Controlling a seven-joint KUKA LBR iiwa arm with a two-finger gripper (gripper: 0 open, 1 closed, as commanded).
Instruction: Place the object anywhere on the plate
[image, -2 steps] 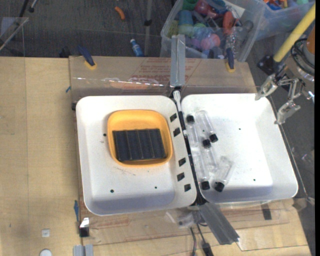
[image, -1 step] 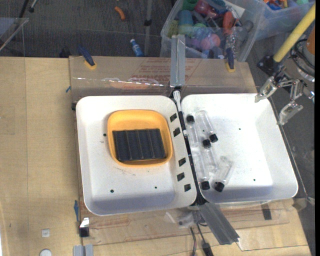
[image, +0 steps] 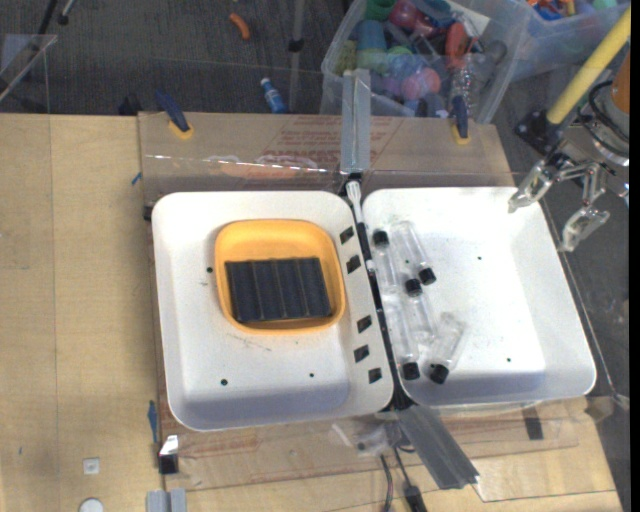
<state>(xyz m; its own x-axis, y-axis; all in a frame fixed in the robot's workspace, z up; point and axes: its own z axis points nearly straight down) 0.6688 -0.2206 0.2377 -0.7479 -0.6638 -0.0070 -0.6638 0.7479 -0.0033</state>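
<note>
Your two-finger metal gripper (image: 548, 208) sits at the upper right, over the far right corner of the right shallow white bin (image: 520, 370). Its fingers are spread apart with nothing between them: one fingertip is over the bin's top right rim, the other just outside the right edge.

The clear plastic tubes with black caps (image: 412, 300) are lying in the right bin, bunched along its left side next to the divider. They lie flat, roughly lengthwise from the far end towards the near end, overlapping each other. You can count about four black caps; the exact number of tubes is hard to tell because the plastic is see-through. The gripper is well apart from them.

The orange rounded-square plate (image: 232, 242) is in the left shallow white bin (image: 190, 380), a bit above centre. A dark ribbed rectangular pad (image: 278, 290) lies flat on the plate and covers most of its floor.

A grey metal bar (image: 355, 125) runs down to the seam between the two bins at the far side. A clear tub of coloured items (image: 425, 45) stands behind the bench.
</note>
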